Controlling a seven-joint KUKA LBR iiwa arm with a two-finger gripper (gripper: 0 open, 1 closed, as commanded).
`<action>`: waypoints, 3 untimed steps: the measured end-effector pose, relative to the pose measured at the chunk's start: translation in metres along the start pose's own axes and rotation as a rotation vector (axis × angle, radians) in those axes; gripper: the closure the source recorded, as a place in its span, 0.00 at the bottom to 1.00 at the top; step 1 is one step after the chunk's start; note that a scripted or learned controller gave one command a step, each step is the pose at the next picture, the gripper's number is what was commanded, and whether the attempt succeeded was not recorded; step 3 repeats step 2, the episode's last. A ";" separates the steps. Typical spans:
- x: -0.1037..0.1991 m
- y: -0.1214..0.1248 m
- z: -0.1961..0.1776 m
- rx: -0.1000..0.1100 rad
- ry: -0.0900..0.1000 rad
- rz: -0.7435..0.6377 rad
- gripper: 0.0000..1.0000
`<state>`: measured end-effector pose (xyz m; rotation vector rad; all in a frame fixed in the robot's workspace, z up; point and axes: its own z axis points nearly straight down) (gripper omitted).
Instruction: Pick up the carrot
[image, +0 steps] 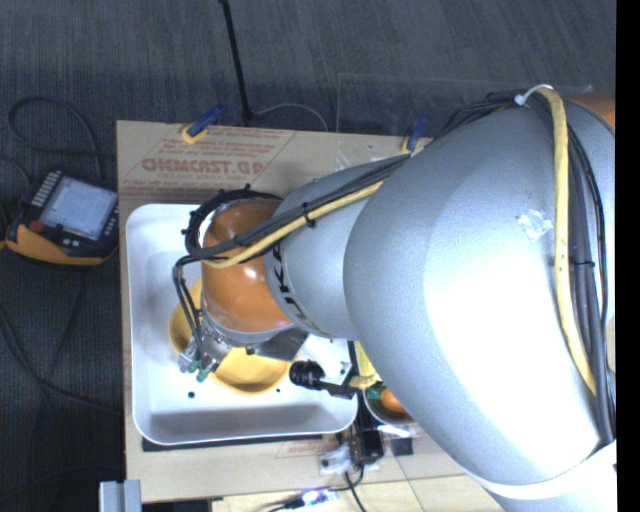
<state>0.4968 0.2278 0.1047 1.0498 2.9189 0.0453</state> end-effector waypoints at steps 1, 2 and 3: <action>0.009 -0.005 -0.067 0.048 0.018 0.432 1.00; 0.009 -0.005 -0.076 0.051 0.017 0.431 1.00; 0.009 -0.005 -0.076 0.051 0.017 0.431 1.00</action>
